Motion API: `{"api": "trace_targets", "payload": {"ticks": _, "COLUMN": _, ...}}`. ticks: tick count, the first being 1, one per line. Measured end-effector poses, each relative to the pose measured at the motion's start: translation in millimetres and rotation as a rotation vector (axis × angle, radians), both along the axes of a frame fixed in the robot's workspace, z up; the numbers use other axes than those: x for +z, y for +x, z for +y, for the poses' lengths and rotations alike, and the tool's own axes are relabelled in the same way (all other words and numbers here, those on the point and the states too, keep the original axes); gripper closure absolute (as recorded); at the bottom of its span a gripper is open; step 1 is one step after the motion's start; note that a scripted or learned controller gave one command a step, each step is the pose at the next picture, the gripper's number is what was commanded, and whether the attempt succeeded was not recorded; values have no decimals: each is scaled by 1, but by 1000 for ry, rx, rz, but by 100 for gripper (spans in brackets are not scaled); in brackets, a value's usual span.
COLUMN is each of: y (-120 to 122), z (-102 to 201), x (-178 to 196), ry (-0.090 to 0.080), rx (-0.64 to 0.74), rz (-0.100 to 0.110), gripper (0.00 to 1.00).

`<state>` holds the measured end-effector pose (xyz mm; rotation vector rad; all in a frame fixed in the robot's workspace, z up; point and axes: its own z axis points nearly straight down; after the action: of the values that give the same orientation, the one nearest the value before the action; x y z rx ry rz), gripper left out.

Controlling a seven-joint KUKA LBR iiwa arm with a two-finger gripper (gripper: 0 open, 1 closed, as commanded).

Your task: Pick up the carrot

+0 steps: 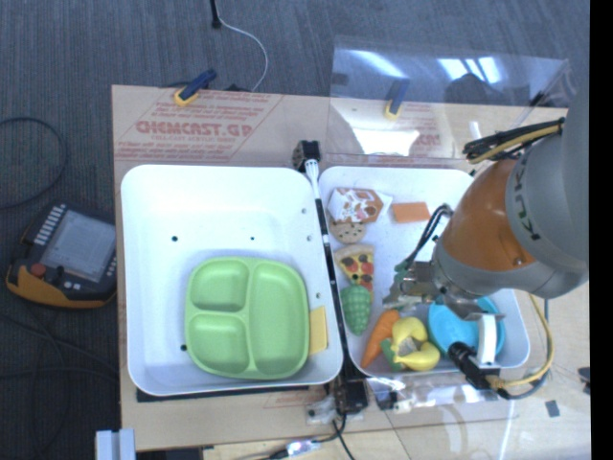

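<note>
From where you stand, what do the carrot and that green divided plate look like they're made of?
The carrot looks like moulded toy plastic: even orange colour and a smooth, slightly shiny skin, though rubber or foam can't be ruled out. The green divided plate looks like hard matte plastic: one uniform pale green, with soft rounded ridges between compartments.

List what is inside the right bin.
The right bin holds a carrot, a green vegetable, a pizza slice, a brown-and-white toy, an orange block, a yellow toy and a blue object. The arm covers the right part.
</note>
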<state>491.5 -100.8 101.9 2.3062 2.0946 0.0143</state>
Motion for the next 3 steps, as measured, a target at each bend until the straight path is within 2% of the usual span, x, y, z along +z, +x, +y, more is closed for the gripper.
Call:
{"api": "trace_targets", "payload": {"ticks": 1, "y": -2, "z": 4, "x": -9, "ry": 11, "rx": -185, "rz": 3, "gripper": 100}}
{"api": "trace_targets", "payload": {"ticks": 3, "y": -1, "z": 4, "x": 8, "ry": 10, "rx": -182, "rz": 4, "gripper": 100}}
